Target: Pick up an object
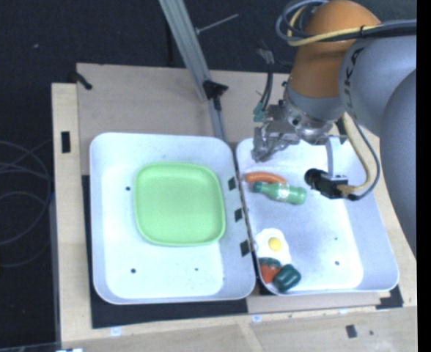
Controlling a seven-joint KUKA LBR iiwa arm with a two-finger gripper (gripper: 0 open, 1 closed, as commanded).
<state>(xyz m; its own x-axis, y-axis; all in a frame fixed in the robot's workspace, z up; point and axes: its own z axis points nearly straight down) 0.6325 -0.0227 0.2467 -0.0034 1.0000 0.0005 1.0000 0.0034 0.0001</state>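
Observation:
My gripper point(263, 151) hangs over the far left corner of the right bin point(355, 270), its fingers pointing down with nothing visible between them. Just in front of it lie an orange carrot-like piece point(264, 176) and a green bottle point(280, 192) with a white band. At the bin's near left corner sit a fried egg toy point(272, 243), a small red piece point(267, 271) and a dark green block point(287, 276). The grey arm with its orange band point(331, 39) comes in from the upper right.
The left bin point(113, 270) holds a light green square plate point(179, 203). A grey metal pole point(190, 42) slants from the top down to the seam between the bins. A black cable end point(325, 182) dangles over the right bin.

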